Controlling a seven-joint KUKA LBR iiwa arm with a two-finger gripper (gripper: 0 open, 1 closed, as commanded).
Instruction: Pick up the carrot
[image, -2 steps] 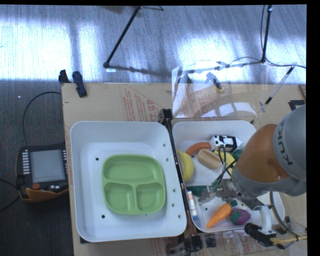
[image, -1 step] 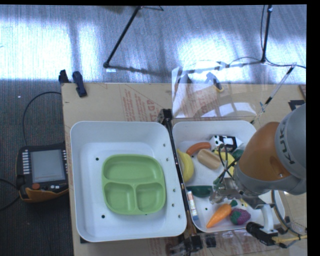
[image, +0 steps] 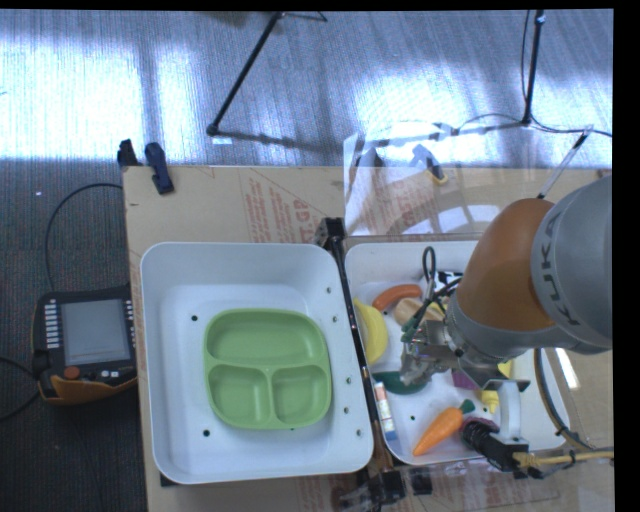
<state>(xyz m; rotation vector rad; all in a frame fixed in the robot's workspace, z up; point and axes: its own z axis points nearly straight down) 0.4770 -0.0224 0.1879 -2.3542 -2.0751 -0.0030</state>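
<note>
The carrot (image: 440, 428), orange with a green top, lies at a slant near the front of the right bin (image: 420, 256). My gripper (image: 418, 360) hangs below the grey and orange arm (image: 520, 285) over the middle of that bin, up and left of the carrot and apart from it. The wrist hides the bin's middle and whatever lies under the gripper.
A yellow item (image: 372, 332), an orange-red item (image: 397, 296), a dark green item (image: 393, 383) and a marker (image: 385, 408) lie on the right bin's left side. The left bin (image: 170, 290) holds a green divided plate (image: 268, 366). A pendant (image: 88, 343) sits far left.
</note>
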